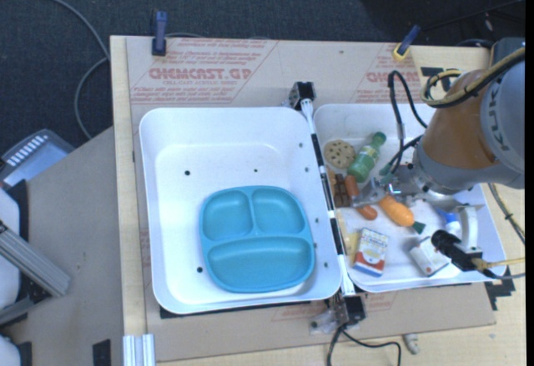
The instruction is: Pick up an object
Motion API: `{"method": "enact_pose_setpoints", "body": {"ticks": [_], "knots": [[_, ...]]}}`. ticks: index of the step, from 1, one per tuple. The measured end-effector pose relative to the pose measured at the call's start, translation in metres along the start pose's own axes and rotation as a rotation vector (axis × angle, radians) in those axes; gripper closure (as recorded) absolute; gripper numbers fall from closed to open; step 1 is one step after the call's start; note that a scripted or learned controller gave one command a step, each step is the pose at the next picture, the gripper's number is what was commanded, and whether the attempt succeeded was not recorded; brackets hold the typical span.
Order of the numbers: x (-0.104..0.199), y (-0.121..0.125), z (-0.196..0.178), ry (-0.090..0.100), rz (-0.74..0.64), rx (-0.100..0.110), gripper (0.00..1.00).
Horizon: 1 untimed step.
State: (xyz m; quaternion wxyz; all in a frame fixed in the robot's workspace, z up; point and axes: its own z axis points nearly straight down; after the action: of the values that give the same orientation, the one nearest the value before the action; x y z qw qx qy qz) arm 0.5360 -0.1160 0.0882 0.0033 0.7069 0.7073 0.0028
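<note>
Seemingly carrot (pixel 398 211) just beside claw (pixel 389 188).

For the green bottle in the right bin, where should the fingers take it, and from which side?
Probably across the middle of the green bottle, coming from above. It lies tilted on its side, cap toward the far wall, so the fingers should close across its narrow width. The cookie sits close on its left, leaving little room there.

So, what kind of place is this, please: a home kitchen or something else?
Probably a robot lab workbench, not a kitchen: two white bins clamped to a board, a blue divided plate in the left one, toy food such as a cookie, loose cables on dark carpet.
</note>
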Motion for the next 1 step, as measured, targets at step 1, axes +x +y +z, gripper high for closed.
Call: {"method": "enact_pose_setpoints", "body": {"ticks": [1], "knots": [[0.0000,0.0018,-0.0107,-0.002,0.001,-0.007,1.00]]}}
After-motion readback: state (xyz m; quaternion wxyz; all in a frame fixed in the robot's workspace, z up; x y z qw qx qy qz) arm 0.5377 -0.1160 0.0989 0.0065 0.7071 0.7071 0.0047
